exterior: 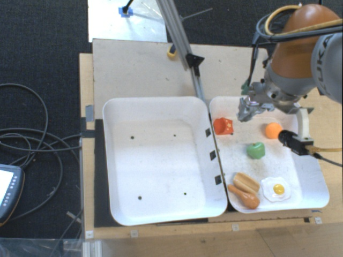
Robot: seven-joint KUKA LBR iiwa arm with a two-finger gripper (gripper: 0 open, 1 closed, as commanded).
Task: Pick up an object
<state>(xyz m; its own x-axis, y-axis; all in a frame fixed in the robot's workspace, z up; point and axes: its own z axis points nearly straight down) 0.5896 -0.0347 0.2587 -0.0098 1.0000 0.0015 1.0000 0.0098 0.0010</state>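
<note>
Nearest me, at six o'clock in the right bin, lie the hot dog and sausage, long axes running ten to four. I'd target the red piece at ten o'clock, centring above it before descending. My claw hovers just beside it; its grip state I cannot tell.

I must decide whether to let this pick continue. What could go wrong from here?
1. The tool hangs over the right bin's back part, between the red toy and the orange ball; a straight descent may meet bare floor.
2. The ball is round and may roll from a touch.
3. The red toy lies close to the bin's left wall, which may block a finger.
</note>
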